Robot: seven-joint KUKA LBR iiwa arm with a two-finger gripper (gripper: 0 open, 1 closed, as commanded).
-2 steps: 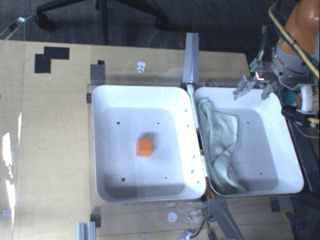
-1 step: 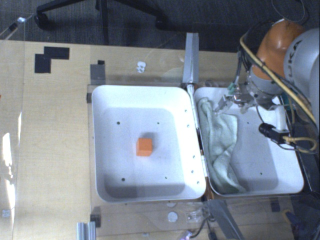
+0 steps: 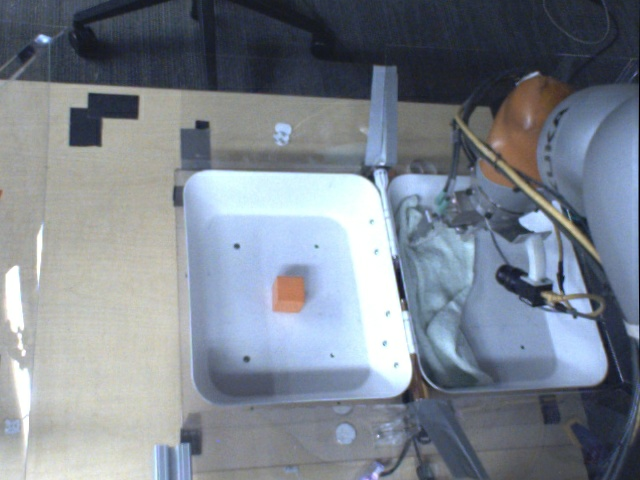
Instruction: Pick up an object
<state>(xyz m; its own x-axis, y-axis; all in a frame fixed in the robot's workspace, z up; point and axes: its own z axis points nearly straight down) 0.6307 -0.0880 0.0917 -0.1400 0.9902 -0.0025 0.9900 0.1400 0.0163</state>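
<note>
Crumpled pale cloth (image 3: 440,278) fills the right bin (image 3: 560,368) beneath the gripper (image 3: 455,213); finger state unclear.

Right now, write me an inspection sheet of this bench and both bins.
Surface: light wooden bench bearing two shallow white bins side by side.
Job's things: orange cube near the middle of the left bin; crumpled pale cloth along the left side of the right bin.
Clutter: black tape marks on the bench.
Pincer: pincer over the cloth's upper end; grip unclear.
Cables: yellow and black cables along the arm.
Surroundings: dark floor, chair base.
</note>
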